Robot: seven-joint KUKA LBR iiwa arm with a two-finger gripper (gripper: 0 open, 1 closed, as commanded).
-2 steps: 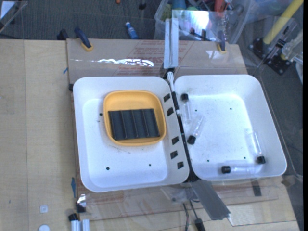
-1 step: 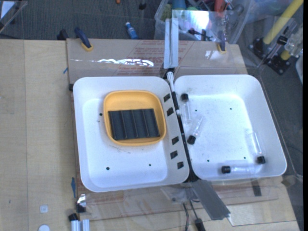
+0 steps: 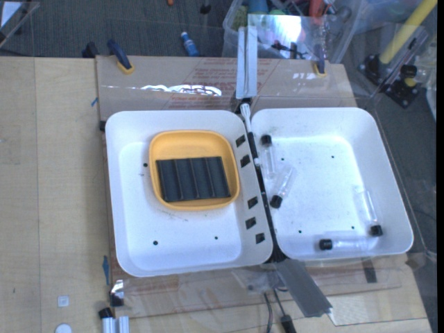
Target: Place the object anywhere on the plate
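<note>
1 dark grey ribbed block point(image 3: 193, 178) lies flat on the yellow plate point(image 3: 158, 148), roughly centred, long side running left-right; approx. 4 ridges, hard to count exactly. 1 plate, sitting in the left white bin point(image 3: 132, 241), toward its upper middle. Claw state: can't tell.

Right white bin point(image 3: 388, 186) holds 4 clear tubes w/ black caps: 2 near the divider, one point(image 3: 267, 155) upper, one point(image 3: 282, 183) just below it & tilted; 1 point(image 3: 363, 205) by the right wall; 1 point(image 3: 345, 243) along the front wall. Tubes are see-through against white, so outlines are faint; caps read best.

Divider btwn bins carries 5 small black squares point(image 3: 245, 161) in a row. Few tiny black specks on both bin floors, too small to identify.

Beyond the bins: wooden worktop point(image 3: 48, 186), a blue-handled clamp point(image 3: 119, 55) at the back edge, a clear box of mixed clutter point(image 3: 291, 5) top centre, contents blurred. Grey flat strip point(image 3: 303, 290) at front, below the bins.
</note>
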